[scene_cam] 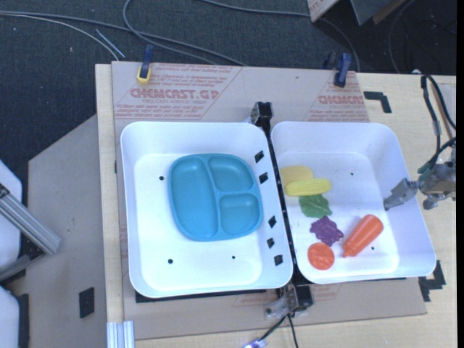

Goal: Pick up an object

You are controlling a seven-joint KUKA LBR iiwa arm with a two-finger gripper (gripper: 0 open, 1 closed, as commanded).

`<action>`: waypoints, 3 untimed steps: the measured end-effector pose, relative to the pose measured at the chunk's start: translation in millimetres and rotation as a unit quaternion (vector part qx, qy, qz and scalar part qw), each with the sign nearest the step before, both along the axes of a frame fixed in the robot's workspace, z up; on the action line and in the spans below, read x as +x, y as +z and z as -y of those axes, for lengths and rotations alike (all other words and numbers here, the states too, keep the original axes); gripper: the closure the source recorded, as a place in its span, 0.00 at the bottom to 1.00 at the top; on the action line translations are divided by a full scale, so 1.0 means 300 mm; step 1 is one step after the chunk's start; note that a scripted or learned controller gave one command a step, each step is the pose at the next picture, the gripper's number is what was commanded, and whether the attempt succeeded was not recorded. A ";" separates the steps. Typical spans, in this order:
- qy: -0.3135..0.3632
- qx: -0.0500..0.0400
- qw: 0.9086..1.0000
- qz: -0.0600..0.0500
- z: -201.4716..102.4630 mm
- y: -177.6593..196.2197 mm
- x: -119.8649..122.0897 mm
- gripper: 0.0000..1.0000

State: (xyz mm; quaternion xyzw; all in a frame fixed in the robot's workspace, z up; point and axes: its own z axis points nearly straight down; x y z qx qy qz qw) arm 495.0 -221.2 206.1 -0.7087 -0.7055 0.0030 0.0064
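Nothing is picked up yet: the gripper (403, 192) hangs over the right bin's (406, 158) right edge, fingers' state unclear, apart from the toy carrot (362, 235) lying near the bin's front.

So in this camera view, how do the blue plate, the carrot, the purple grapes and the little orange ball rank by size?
Largest to smallest:
1. blue plate
2. carrot
3. purple grapes and orange ball, which look too alike to rank.
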 end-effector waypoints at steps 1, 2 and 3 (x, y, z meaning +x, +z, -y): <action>0.002 -0.002 1.000 0.007 -0.002 0.024 0.011 0.00; 0.002 -0.001 1.000 0.004 0.002 -0.123 -0.012 0.00; 0.002 0.000 1.000 0.004 -0.013 -0.267 -0.013 0.00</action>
